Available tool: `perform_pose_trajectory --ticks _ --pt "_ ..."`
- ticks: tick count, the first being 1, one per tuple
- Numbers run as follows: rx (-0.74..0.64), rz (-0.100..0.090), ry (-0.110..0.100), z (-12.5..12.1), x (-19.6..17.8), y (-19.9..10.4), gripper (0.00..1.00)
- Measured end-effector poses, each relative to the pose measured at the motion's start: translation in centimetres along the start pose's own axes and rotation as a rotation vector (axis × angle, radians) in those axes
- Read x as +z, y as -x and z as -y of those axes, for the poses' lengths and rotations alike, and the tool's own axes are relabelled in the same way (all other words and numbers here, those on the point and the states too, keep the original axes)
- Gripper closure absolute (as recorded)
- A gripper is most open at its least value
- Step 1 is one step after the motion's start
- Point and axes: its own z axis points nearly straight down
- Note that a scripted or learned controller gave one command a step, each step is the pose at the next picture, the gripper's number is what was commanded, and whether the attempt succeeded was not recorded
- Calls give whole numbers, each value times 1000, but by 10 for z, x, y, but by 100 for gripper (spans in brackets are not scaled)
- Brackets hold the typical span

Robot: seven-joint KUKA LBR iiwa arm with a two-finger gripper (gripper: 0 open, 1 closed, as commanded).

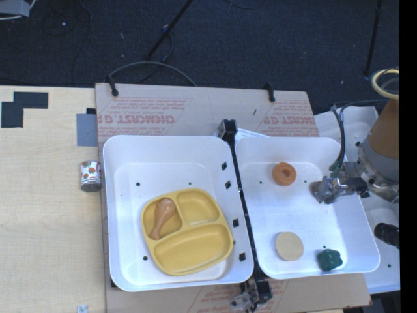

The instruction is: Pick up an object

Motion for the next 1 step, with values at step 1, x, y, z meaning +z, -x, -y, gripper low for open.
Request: perform_pose_trajectory --ticks 1 --pt "1 0 -3 0 -18 1 100"
